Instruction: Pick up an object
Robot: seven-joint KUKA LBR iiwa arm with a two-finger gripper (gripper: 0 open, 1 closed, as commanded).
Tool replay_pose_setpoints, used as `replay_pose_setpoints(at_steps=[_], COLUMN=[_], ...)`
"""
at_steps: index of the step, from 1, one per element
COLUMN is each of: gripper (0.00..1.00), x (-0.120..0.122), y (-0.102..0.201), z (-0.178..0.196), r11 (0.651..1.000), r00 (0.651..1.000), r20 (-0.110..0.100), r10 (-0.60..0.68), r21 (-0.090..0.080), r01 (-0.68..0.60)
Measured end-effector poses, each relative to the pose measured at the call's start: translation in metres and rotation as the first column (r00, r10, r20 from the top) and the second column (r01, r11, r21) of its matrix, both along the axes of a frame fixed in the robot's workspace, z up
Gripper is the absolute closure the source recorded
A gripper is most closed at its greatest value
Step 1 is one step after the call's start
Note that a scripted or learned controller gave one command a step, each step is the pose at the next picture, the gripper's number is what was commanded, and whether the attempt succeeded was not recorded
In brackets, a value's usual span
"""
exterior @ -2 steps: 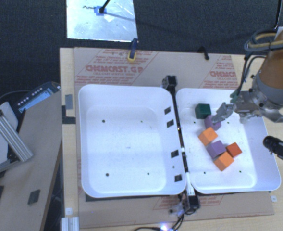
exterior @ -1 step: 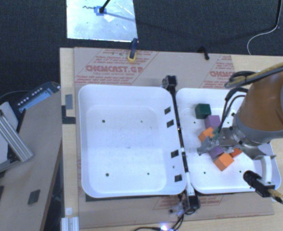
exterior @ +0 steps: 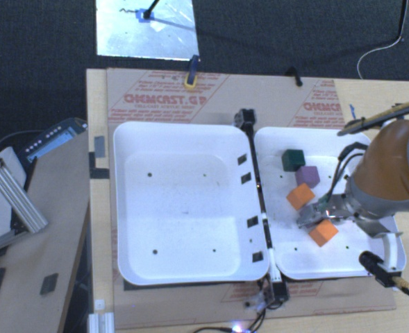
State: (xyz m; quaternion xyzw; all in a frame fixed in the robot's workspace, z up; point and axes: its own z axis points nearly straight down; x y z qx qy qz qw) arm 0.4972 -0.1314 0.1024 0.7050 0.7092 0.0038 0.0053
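Landmark: right bin (exterior: 280,144), white, shallow.
Contents: four blocks in the right bin: green block (exterior: 293,159) farthest back, purple block (exterior: 307,175) in front of it, two orange blocks nearer the front.
Gripper (exterior: 314,217): low inside the right bin, between the two orange blocks; finger state cannot be told.
Nearest target: front orange block (exterior: 323,232), just beside the gripper toward the bin's front wall.
Second target: rear orange block (exterior: 301,196), just behind the gripper, toward the divider.
Judgement: nothing visibly held; grasp not confirmed.
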Motion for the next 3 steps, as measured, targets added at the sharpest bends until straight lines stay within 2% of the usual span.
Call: replay_pose_setpoints(at_steps=[1,2,3], gripper=[1.0,1.0,1.0], x=[-0.003,0.095,-0.011], y=[-0.001,0.028,0.029], z=[0.007,-0.019,-0.017], r11=[1.0,1.0,1.0], r00=[1.0,1.0,1.0], r20=[-0.008,-0.005,-0.021], r10=[-0.003,0.004,-0.008], r21=[0.001,0.002,0.004], r01=[0.003,-0.004,0.008])
